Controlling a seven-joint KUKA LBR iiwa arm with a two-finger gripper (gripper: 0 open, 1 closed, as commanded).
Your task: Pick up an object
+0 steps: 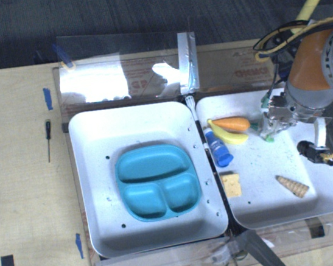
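Note:
The right bin [323,199] holds an orange carrot [232,124] lying on a yellow banana [231,135] at its back left. A blue bottle [219,151] lies along the left wall, with a tan square cracker [231,184] in front of it. A ridged brown cone [293,185] rests at the front right. My gripper [271,125] hangs low over the back middle of this bin, just right of the carrot's tip. A small green piece [268,138] shows right under it.
The left bin [87,134] carries a blue divided tray [157,181]. A clear panel and a metal post [187,62] stand behind the bins. Black and yellow cables [316,150] hang by the arm over the right bin's right side.

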